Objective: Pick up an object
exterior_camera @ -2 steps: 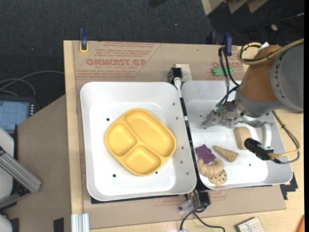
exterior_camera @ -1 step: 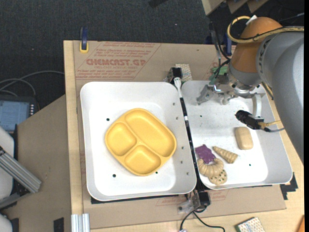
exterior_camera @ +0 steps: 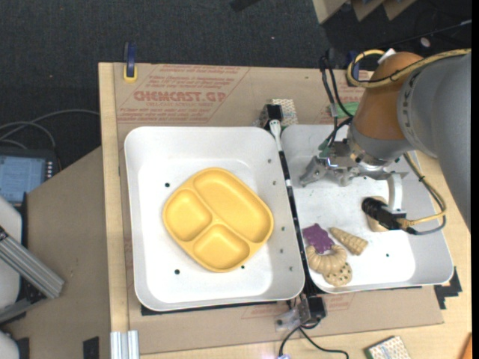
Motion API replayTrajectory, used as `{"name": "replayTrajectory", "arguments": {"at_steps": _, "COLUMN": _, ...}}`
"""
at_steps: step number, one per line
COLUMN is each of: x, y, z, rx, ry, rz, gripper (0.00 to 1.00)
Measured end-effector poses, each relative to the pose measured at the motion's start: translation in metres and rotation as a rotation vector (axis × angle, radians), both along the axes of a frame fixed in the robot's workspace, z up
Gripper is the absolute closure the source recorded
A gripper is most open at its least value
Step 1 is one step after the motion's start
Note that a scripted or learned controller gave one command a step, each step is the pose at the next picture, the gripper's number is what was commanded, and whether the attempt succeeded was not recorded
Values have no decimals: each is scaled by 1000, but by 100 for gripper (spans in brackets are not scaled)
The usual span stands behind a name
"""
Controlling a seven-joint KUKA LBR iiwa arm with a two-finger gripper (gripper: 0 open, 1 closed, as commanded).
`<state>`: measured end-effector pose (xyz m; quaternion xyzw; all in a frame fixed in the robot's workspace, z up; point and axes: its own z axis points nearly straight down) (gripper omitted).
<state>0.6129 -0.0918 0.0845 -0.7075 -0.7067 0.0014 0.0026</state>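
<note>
While the grey arm [exterior_camera: 441,103] reached in from the right with its orange band [exterior_camera: 380,107] above the wrist, the claw [exterior_camera: 314,173] hung over the far left part of the right bin [exterior_camera: 428,269], close to the wall that bin shared with its neighbour. Whether the claw was open or closed could not be told from this slant, and nothing showed in its grip.

Four small toys lay bunched in the near left corner of that right bin, well apart from the claw. A purple toy [exterior_camera: 318,237] sat closest to the dividing wall. Just to its right lay a tan ice cream cone [exterior_camera: 350,240], on its side with its tip pointing right. Nearer the front edge, a lumpy tan biscuit [exterior_camera: 326,260] lay below the purple toy and seemed to touch it. A round chocolate chip cookie [exterior_camera: 339,274] lay against the biscuit, closest to the bin's front rim.

The left bin [exterior_camera: 136,200] held a yellow divided plate [exterior_camera: 217,219], set flat near the middle and turned at an angle to the walls. It had three compartments, one long and two smaller.

Both white bins stood side by side, touching, on a pale desk [exterior_camera: 112,275] under a board with red lettering [exterior_camera: 179,94] along its far edge.
</note>
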Motion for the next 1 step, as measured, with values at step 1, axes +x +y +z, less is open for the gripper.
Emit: {"name": "replayTrajectory", "arguments": {"at_steps": 1, "x": -50, "y": -4, "z": 0, "rx": 0, "ry": 2, "rz": -1, "gripper": 0}}
